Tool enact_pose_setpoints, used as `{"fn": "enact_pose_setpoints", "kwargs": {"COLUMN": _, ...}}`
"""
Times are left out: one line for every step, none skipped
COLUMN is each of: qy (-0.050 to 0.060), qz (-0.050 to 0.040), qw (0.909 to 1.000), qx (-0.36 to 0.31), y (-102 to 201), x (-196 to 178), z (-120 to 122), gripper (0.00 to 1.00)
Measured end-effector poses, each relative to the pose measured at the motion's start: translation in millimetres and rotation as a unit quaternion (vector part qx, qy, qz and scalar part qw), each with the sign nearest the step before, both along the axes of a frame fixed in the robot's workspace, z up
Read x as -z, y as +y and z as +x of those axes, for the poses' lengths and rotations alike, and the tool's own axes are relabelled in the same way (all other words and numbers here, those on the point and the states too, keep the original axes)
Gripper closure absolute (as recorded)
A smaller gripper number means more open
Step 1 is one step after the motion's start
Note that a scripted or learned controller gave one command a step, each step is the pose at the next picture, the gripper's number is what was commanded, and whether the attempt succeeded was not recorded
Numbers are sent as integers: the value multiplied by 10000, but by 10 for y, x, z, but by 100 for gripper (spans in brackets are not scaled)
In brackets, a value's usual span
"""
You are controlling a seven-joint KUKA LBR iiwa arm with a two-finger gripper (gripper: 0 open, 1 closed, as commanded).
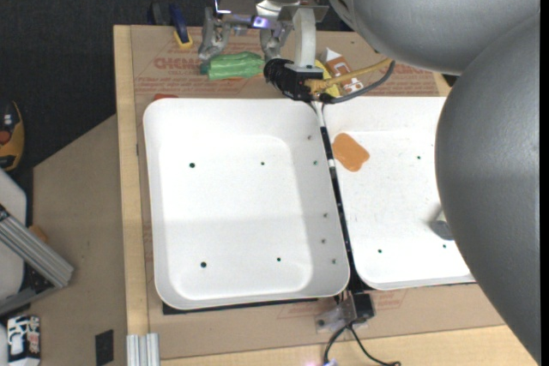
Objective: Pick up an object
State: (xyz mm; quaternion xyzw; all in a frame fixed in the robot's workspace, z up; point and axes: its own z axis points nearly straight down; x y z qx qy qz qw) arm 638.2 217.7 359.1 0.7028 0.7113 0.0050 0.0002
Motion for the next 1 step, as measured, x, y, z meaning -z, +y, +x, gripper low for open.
{"fn": "enact_pose_setpoints", "kwargs": {"qy": -69, "qz": -5, "qw": 10000, "qx": 44, "y": 73, "x": -1874, "z": 279, "gripper": 100}}
